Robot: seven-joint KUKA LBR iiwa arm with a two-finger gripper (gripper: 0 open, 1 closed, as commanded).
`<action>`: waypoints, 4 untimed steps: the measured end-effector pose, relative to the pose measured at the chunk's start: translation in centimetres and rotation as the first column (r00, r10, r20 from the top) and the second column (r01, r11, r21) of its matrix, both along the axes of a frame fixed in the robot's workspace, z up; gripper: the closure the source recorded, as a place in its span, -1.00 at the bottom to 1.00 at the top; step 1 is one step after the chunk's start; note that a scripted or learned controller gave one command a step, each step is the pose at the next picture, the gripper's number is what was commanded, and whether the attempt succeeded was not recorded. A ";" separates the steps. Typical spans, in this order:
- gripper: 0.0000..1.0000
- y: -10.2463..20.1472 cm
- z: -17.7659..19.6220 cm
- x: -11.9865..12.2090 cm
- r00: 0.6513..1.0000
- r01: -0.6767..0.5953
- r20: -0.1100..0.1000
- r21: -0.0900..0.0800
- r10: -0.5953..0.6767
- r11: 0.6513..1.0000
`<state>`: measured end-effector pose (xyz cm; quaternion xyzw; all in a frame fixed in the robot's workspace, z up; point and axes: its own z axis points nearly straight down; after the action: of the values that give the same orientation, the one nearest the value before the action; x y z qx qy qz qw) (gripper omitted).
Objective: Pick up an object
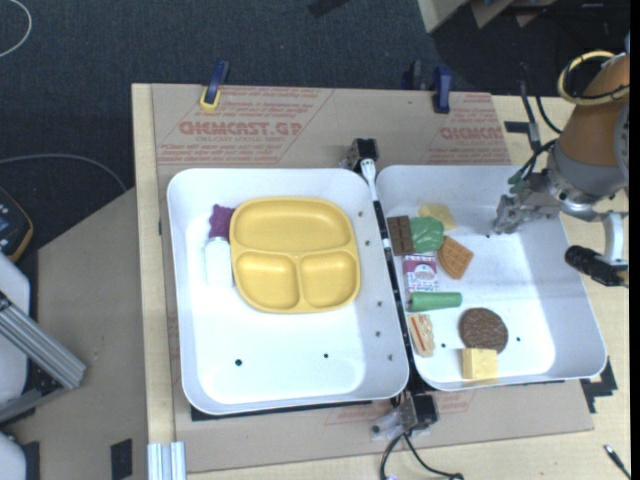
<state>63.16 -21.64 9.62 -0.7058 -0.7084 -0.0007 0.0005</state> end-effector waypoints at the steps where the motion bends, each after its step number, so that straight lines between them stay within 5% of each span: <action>1: 1.00 0.1 6.2 -0.6 1.000 0.004 0.008 -0.005 -0.003 1.000; 2: 1.00 0.4 12.6 -0.3 1.000 0.002 0.008 -0.005 -0.002 1.000; 3: 1.00 0.4 12.9 -0.2 1.000 0.003 0.004 -0.004 -0.003 1.000; 4: 1.00 5.4 12.1 1.6 1.000 -0.002 0.003 -0.002 0.002 1.000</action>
<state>64.75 -16.29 21.76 -0.7052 -0.7090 -0.0010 -0.0013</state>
